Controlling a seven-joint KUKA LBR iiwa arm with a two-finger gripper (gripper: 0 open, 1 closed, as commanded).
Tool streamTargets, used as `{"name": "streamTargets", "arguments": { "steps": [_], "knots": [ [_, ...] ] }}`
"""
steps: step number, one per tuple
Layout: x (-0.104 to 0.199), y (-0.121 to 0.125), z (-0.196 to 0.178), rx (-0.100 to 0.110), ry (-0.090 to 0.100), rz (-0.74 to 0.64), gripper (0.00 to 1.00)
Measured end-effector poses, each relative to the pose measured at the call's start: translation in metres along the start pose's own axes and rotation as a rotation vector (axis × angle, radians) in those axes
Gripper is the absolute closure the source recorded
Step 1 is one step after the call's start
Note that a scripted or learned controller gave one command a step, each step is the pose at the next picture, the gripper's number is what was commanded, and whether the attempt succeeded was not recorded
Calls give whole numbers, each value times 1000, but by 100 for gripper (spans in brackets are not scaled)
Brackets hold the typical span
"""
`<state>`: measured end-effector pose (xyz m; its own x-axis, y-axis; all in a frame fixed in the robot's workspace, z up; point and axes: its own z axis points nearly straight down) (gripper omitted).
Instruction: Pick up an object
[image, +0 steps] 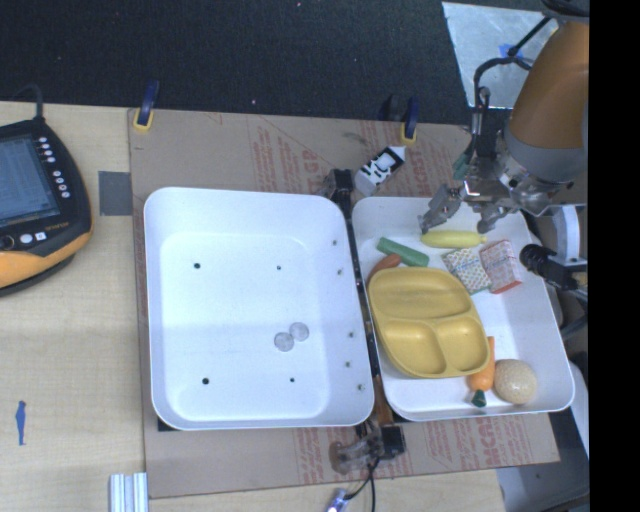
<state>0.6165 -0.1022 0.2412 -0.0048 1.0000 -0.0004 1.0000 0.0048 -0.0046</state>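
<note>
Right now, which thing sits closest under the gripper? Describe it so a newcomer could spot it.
Look in the right bin, at its far edge beyond the yellow divided tray. Just below the gripper lies a small banana. It is pale yellow and slim, unlike the green stick to its left and the patterned packet beside it.

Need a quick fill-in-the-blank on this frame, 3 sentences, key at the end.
1. The yellow divided tray sits in the ____ bin.
2. The end effector hovers just above the ____.
3. The left bin holds two small ____ discs.

Missing words: right; banana; clear
</note>
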Motion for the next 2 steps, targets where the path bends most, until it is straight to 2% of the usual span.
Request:
{"name": "streamTargets", "arguments": {
  "steps": [1,2],
  "knots": [
    [-65,-21,46,2,-2,0,0],
    [-105,-95,109,1,-1,0,0]
  ]
}}
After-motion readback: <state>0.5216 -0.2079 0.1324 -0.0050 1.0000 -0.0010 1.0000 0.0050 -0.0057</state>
